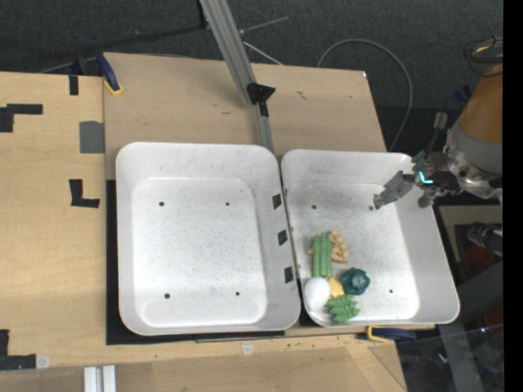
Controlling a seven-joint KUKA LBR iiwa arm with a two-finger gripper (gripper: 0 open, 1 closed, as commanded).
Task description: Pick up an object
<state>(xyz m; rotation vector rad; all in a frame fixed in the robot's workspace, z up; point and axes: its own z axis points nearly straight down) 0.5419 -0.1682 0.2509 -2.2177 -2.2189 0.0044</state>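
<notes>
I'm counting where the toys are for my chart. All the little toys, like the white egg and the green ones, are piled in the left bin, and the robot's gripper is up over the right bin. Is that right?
Not quite. The camera view shows the white egg and the green toys piled in the right bin, near its front-left corner, not in the left bin. The gripper is over the right bin, as you said.

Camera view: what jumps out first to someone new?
The small heap of objects bunched at the near left corner of the right bin: a long green piece, a white egg-shaped one, a dark teal round one and a lighter green one. Next, the arm's pincer reaching in from the right over that bin's far side, well apart from the heap. The left bin sits alongside.
</notes>
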